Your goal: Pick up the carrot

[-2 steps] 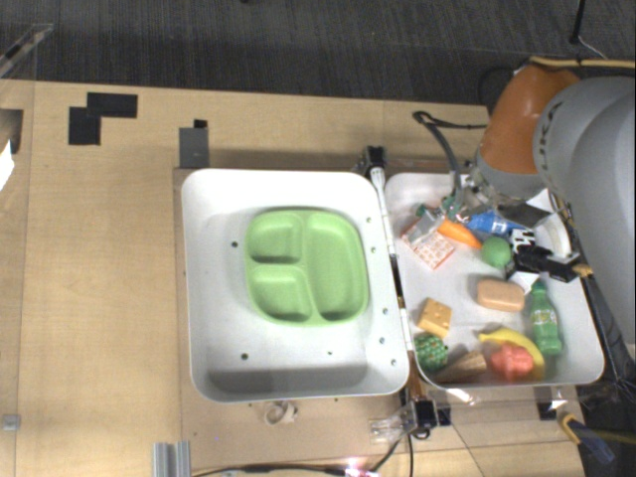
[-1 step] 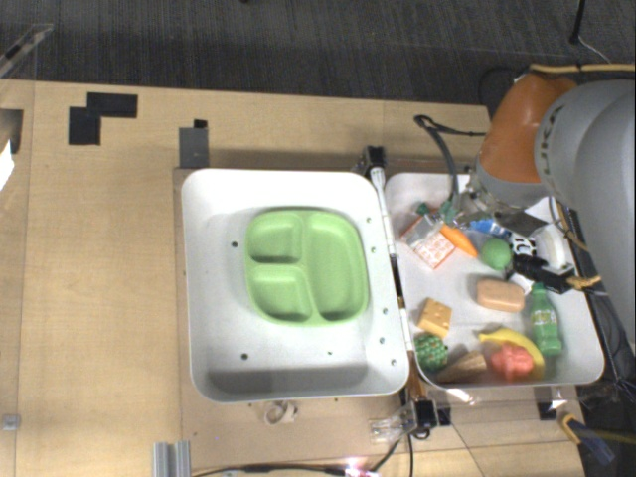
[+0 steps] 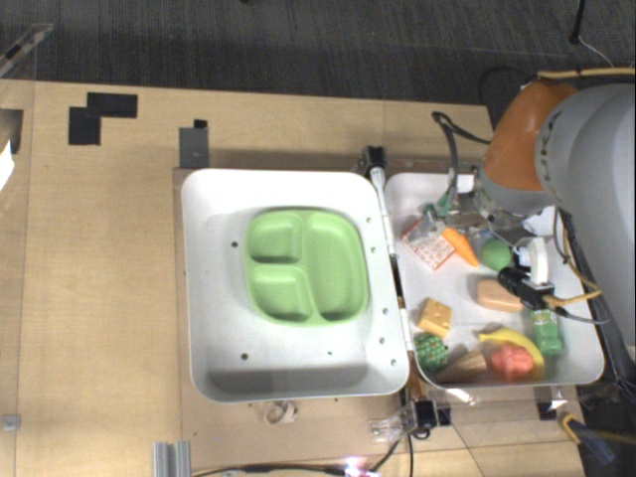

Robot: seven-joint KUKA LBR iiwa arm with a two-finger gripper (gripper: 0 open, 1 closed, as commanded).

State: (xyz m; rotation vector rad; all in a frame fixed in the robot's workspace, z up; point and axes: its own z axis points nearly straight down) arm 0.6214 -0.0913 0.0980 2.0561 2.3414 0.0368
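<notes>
The orange carrot lies in the upper left part of the right bin, pointing down and to the right. Beside it on the left is a red and white packet, and a green ball sits to its right. My gripper reaches in from the right and hangs right over the carrot's upper end, close to it or touching it. The grey wrist and the orange band hide the bin's top right corner.
The right bin also holds a tan block, a yellow cheese wedge, a green knobbly item, a banana, a red item and a green bottle. A green divided plate sits in the left bin.
</notes>
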